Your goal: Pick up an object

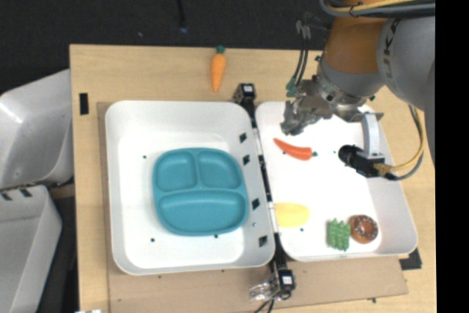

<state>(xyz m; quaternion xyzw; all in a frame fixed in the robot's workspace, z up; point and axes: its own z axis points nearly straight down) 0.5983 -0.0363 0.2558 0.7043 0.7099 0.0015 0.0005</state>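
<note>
My pincer (293,122) hangs just above the red chili pepper's (294,149) stem end in the right bin (388,220); finger state unreadable. Plan: centre over the pepper's middle, straddle crosswise, descend.

No readable text, labels or numbers anywhere

Teal divided plate (199,190) in left bin (121,157); toy carrot (218,68) on bench (146,70) behind it.
</note>
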